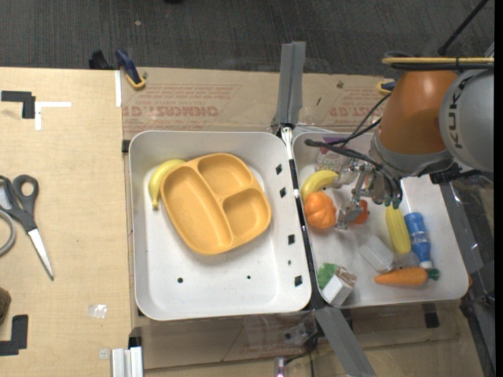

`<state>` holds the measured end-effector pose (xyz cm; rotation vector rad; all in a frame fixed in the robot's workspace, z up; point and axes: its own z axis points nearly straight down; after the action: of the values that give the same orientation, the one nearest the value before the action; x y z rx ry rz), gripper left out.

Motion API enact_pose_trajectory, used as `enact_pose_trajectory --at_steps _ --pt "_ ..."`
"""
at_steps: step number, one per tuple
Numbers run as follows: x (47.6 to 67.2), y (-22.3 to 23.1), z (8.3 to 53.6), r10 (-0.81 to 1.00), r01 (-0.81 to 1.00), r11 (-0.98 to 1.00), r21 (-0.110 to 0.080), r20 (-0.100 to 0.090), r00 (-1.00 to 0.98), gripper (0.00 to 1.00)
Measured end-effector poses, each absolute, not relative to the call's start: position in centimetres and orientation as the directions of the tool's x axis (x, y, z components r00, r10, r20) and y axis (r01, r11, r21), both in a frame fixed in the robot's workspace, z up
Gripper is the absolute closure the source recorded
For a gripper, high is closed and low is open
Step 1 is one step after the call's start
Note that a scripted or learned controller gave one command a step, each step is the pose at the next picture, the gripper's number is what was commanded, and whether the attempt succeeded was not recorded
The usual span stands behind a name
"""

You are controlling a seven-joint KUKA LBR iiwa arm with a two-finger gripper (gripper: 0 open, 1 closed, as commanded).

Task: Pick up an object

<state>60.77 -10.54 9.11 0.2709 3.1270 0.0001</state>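
My gripper point(354, 210) reaches down into the right bin point(448, 203) from under the arm's orange band. It sits right at a small red-orange object point(360, 214), which it partly hides. Just to its left are an orange round fruit point(319, 210) and a small yellow banana point(318, 181). To its right lie a yellow corn cob point(397, 228) and a blue bottle point(418, 236). An orange carrot point(402, 276) rests near the bin's front right, and a green and white box point(336, 283) sits at the front left.
The left bin point(157, 289) holds an orange divided plate point(216, 203) with a banana point(161, 181) against its left rim. Scissors point(27, 218) lie on the bench at far left. A clear plastic piece point(376, 251) lies in the right bin.
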Motion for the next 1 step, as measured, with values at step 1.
enact_pose_trajectory --at_steps 1 --pt "53.25 -12.07 8.99 0.162 0.162 0.987 0.000 0.002 -0.987 0.00"
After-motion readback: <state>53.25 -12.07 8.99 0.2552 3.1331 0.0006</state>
